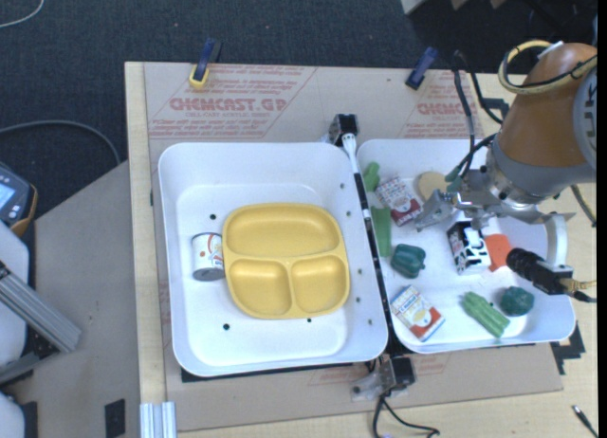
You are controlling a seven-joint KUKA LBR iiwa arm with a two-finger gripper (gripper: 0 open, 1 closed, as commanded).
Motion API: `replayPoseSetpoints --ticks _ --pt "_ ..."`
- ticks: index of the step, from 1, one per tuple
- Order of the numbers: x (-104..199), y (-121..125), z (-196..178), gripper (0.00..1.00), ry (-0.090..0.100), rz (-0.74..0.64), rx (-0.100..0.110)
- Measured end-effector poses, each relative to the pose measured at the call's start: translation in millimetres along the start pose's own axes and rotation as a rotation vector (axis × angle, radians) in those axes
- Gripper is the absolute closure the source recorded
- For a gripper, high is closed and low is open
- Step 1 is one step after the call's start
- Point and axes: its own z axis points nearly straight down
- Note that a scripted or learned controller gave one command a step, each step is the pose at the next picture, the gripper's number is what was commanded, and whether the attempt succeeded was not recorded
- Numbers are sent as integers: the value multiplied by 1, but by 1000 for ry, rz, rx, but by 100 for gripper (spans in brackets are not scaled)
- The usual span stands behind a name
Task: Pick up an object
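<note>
My gripper [467,245] hangs low over the middle of the right bin [410,148], and its jaws are hard to make out from above. An orange object [497,248] lies just right of it, partly hidden. A dark green pepper-shaped toy [409,258] sits to its left. A red and white packet [402,199] and a tan disc [432,183] lie toward the back. A long green piece [381,229] runs along the bin's left wall. Nothing can be seen held.
At the right bin's front lie a small orange and white box [416,312], a ridged green piece [485,314] and a dark green round thing [517,301]. The left bin [180,173] holds a yellow divided plate [285,259] and a small can [206,256].
</note>
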Motion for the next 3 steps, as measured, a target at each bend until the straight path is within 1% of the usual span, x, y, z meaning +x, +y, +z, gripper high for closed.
replayPoseSetpoints --ticks 1,2,3 --pt "-5 -7 56 0 0 2 -6" --pt "-4 0 79 0 -3 -3 -24" --pt "-6 0 70 100 -7 0 -26"
